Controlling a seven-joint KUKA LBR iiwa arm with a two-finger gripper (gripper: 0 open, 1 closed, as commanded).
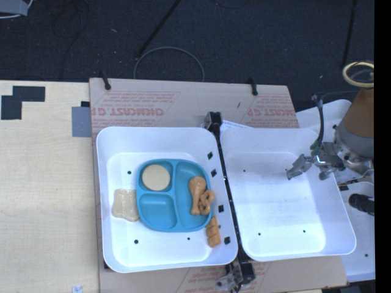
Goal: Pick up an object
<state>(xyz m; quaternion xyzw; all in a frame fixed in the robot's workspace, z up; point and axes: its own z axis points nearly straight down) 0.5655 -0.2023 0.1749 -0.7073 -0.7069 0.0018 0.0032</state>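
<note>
Dark carpet and a cardboard-topped bench frame two white bins. Left bin (116, 249): a blue divided tray (164, 215) holds a round cracker (155, 177) and a pretzel-like piece (200, 195) — likely pick targets — with a pale biscuit (125, 204) just beside it. Gripper (300, 166), fingers apart and holding nothing, hangs over the right bin (287, 224) — well apart from every object.

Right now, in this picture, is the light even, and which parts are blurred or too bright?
Camera view: the two white bins are very bright, nearly washed out, with soft shadows along their walls; the floor above is dark. The blue tray and its food are fairly sharp; the pincer at the right bin looks soft and small, so its details are unclear.
</note>
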